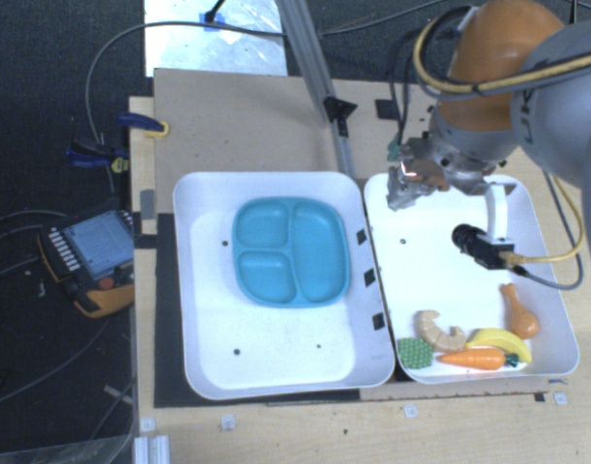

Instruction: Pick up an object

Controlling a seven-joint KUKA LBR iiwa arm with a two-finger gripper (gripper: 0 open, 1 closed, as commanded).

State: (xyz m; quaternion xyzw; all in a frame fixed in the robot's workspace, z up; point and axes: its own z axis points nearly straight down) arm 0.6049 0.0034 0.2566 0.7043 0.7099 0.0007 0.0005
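grey claw [407,193] | over right bin [426,278] | grip state unclear, fingers blurred

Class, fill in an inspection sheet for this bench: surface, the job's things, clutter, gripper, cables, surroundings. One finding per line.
Surface: cardboard-covered bench bearing two white bins, the left bin and the right bin.
Job's things: carrot, banana, drumstick, shrimp-like piece and green piece, bunched in the right bin's near corner.
Clutter: blue divided plate in the left bin.
Gripper: gripper over the right bin's far-left corner; nothing seen held.
Cables: yellow hose looping off the arm.
Surroundings: handheld controller on the floor.
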